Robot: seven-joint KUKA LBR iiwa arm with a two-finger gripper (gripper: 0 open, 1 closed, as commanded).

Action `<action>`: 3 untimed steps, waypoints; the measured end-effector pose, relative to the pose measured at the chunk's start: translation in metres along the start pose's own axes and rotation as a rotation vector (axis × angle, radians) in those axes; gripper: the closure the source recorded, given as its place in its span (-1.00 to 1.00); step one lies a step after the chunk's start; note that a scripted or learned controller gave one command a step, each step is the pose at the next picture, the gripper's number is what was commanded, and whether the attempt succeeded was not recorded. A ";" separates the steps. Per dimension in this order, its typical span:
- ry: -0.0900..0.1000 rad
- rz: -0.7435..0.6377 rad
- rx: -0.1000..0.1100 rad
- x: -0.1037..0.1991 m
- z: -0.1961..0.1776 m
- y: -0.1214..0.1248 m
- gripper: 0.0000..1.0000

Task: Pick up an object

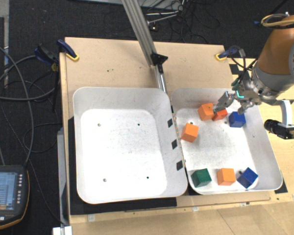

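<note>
The right bin (264, 146) holds several small blocks. At its far side an orange cube (205, 111) touches a smaller red block (220, 115), and a blue cube (236, 119) lies just right of them. My gripper (231, 108) hangs low over this group with its fingers spread; the left fingertip (221, 105) is right above the red block. Nothing is between the fingers. Another orange cube (189, 131) lies near the bin's left wall. Along the near edge sit a green cube (201, 177), an orange cube (226, 176) and a blue cube (247, 177).
The left bin (83, 131) stands beside the right one. A metal pole (142, 33) slants down to the gap between the bins. Clamps (63, 50) grip the board's far corners. The arm's orange band (279, 48) is above the right bin's far right corner.
</note>
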State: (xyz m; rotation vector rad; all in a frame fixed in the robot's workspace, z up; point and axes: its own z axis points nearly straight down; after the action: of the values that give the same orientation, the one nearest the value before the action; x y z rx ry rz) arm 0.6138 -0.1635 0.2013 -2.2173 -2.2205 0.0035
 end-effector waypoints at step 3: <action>-0.001 0.001 0.000 0.004 0.109 -0.008 -1.00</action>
State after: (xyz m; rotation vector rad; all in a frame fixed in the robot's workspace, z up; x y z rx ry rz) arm 0.6051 -0.1592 0.0919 -2.2190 -2.2189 0.0045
